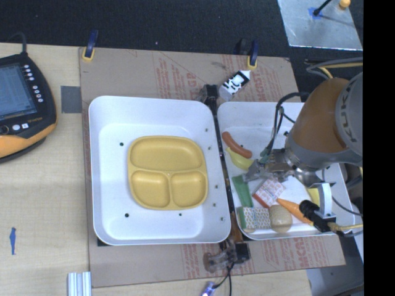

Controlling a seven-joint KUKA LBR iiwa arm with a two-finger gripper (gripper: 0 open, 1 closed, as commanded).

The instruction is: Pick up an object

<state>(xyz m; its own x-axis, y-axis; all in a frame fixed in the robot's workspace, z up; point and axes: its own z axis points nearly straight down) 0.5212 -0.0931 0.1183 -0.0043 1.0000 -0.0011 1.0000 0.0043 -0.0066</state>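
Two white bins on cardboard-covered bench (dark floor behind).

Even overhead light, mild glare on the left bin, soft shadows, slightly soft focus, low resolution

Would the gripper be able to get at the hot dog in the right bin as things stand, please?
Probably yes. The hot dog lies uncovered near the right bin's left wall, touching the yellow piece below it. The gripper sits just beside it, with nothing lying between them.
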